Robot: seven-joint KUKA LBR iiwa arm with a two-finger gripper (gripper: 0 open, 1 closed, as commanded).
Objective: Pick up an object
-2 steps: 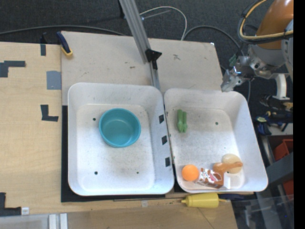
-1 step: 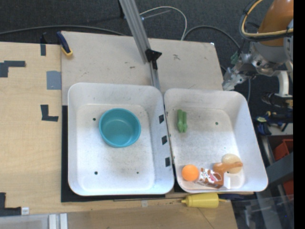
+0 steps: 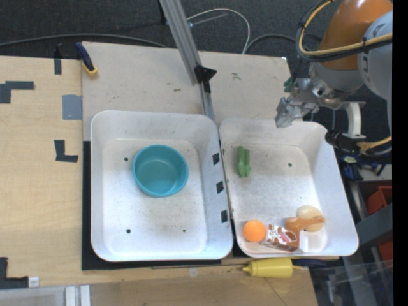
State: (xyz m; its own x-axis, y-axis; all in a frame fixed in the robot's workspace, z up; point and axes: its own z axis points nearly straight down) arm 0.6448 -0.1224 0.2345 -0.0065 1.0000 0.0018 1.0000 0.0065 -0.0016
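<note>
The right bin (image 3: pixel 331 171) holds a green object (image 3: pixel 243 161) near its left wall. An orange ball (image 3: pixel 254 231), a small red-and-white packet (image 3: pixel 281 236), a tan and orange piece (image 3: pixel 306 219) and a white block (image 3: pixel 312 241) are clustered in its near right corner. The left bin (image 3: pixel 108 171) holds a teal bowl (image 3: pixel 160 170). My gripper (image 3: pixel 288 115) hangs over the far right rim of the right bin, well away from all the objects, with nothing seen in it.
A yellow bottle (image 3: pixel 273 268) lies on the bench just outside the right bin's near edge. A grey metal bar (image 3: pixel 185 37) slants down to the gap between the bins. Cables loop behind the bench and around the arm (image 3: pixel 347 37).
</note>
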